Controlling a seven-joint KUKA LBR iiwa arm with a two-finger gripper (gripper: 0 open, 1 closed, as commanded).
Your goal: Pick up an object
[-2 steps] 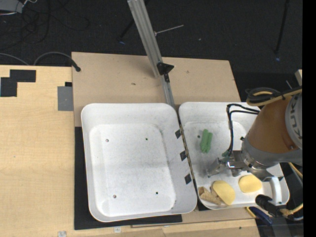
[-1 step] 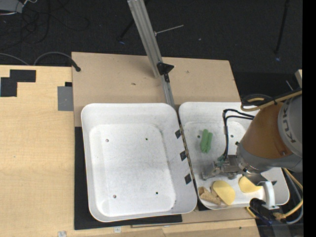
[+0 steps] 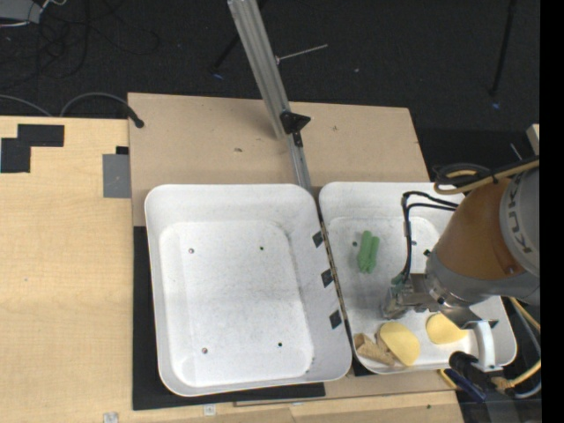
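Objects, right bin (image 3: 352, 203), lower right of frame: one green oblong piece (image 3: 367, 251), upright near the bin's centre; one yellow rounded piece (image 3: 401, 343) at the near edge; one tan wooden-looking piece (image 3: 374, 350) touching its left side; one more yellow piece (image 3: 442, 329) further right, partly under the arm. Gripper (image 3: 398, 300): low over the bin floor between green and yellow pieces; spread cannot be told. Left bin (image 3: 167, 203): centre of frame, white.

Three objects (image 3: 367, 251) in right bin (image 3: 352, 203), beside left bin (image 3: 159, 236)
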